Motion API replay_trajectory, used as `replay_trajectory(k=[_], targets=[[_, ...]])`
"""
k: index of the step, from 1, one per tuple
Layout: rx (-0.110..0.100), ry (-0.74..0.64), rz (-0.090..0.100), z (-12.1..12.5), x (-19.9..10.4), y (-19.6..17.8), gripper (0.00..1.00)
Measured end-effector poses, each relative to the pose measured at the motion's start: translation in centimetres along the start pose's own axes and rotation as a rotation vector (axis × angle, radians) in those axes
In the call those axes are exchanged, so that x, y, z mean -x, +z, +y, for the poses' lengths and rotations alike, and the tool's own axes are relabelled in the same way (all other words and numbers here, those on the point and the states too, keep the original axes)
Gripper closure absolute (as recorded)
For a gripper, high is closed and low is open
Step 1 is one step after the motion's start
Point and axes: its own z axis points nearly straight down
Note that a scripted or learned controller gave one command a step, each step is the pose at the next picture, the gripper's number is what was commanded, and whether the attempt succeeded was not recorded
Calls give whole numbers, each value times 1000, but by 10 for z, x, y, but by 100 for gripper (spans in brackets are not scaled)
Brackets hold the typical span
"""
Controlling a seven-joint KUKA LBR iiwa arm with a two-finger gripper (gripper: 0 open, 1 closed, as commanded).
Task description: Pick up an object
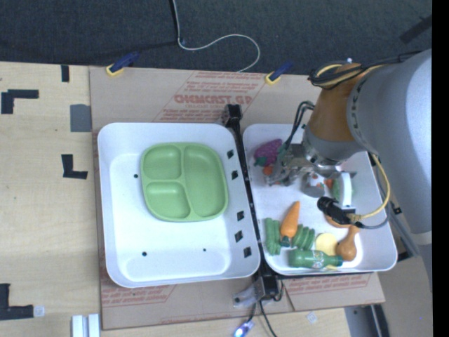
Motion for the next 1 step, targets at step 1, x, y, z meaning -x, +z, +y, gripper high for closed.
replay_trajectory(k=[1], targets=[[10,-8,2,23,-77,-96,100]])
